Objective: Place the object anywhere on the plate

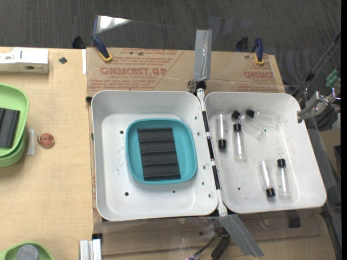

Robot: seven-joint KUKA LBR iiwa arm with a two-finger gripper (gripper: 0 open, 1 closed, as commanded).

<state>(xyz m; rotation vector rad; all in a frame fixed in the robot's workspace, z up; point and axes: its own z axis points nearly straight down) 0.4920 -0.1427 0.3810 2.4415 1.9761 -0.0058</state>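
Here the wooden tabletop (54, 199) holds two white bins side by side, and their inner edges touch; a sheet of brown cardboard (141, 68) with red writing lies under them, held by two clamps at the back; the left bin (108, 188) has a teal plate (187, 145) in its middle, and on the plate sits a black ribbed block (158, 153) that lies flat; the right bin (303, 188) holds a bunch of small clear tubes with black caps; one tube (221, 131) lies close to the bin's left wall, and another tube (238, 141) lies just beside it; two more tubes (283, 177) lie near the front right part of the bin, side by side; two loose black caps (242, 114) sit near the back of the bin; so none of the tubes is on the plate, they are all in the right bin; a bit of metal (314, 104) pokes in at the right edge, over the far corner of the right bin, and I cannot tell if it is the pincer or how it stands; at the far left of the tabletop there is a green tray (19, 104) with something dark in it, a small white box (24, 61) at the back, and a little round brown thing (46, 140) near the tray.
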